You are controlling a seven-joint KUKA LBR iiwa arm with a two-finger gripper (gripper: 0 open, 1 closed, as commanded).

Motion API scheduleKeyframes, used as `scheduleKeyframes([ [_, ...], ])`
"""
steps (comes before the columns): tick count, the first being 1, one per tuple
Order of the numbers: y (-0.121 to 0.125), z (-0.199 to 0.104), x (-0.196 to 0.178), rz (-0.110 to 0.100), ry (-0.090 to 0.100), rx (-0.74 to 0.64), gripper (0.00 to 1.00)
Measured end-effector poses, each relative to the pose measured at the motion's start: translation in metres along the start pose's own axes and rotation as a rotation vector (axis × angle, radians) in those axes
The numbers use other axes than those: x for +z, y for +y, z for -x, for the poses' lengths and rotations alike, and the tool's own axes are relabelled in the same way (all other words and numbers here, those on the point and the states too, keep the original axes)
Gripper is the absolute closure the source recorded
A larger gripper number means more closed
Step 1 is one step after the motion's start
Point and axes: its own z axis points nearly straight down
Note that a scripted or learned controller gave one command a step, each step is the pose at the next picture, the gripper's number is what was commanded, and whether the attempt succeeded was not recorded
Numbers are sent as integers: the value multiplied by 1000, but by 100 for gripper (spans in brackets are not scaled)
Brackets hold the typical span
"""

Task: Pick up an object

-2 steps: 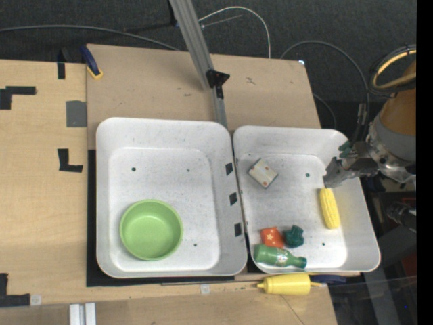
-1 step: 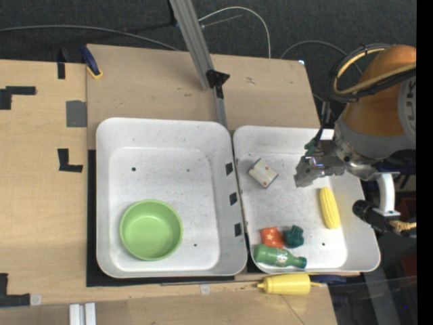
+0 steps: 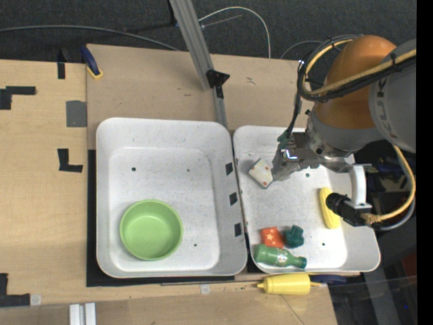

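Tabletop (image 3: 155, 90) of pale wood carries two white bins side by side. My left bin (image 3: 166, 137) holds a green bowl (image 3: 151, 229) near its front corner. My right bin (image 3: 352, 252) is partly covered by my own arm. My end effector (image 3: 284, 166) hangs low over it, just beside a small white block (image 3: 261, 173); whether it touches the block, or stands open or closed, I cannot tell. A yellow-handled tool (image 3: 330, 208), green bottle (image 3: 279, 256), teal piece (image 3: 293, 235) and orange piece (image 3: 272, 236) lie nearer the front.

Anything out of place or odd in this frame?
Yes: a yellow bottle lies on its side on the bench, just outside the right bin's near rim, beside the green bottle inside.
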Motion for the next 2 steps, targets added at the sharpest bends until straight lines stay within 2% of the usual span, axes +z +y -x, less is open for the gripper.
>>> scheduleKeyframes([
  [1, 14, -55, 1, 0, 0, -1, 100],
  [2, 14, -105, 0, -1, 0, 0, 100],
])
